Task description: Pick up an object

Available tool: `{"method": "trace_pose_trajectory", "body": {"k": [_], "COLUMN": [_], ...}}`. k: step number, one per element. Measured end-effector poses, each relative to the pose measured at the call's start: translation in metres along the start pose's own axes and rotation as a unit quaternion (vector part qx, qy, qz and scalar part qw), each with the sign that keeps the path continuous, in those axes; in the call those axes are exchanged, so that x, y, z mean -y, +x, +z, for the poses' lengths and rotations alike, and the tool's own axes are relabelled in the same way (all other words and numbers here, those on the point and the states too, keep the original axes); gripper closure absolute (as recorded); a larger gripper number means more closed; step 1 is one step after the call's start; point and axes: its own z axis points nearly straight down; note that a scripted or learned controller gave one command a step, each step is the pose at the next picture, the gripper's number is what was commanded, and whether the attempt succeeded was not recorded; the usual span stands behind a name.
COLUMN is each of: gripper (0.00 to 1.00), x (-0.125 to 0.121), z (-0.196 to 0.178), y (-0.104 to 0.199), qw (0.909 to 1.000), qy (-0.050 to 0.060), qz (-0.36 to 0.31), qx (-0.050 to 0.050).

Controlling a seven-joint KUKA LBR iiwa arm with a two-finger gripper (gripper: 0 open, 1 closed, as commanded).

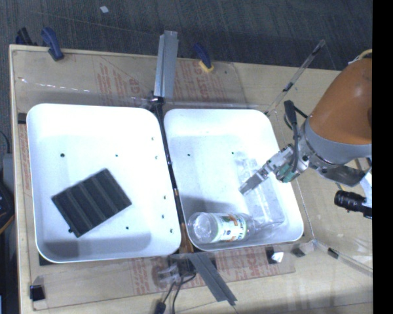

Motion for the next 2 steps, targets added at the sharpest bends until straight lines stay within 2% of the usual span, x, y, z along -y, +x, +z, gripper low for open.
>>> {"method": "trace_pose_trajectory", "body": {"k": [1, 2], "gripper": [0.0, 0.0], "x": [-0.01, 0.003], "z": [0.135, 0.171], "y": [0.025, -0.023], "qw": [0.9984, 0.9997], "qy": [0.0, 0.001], "qz": [-0.057, 0.023], "qx": [-0.001, -0.001]}}
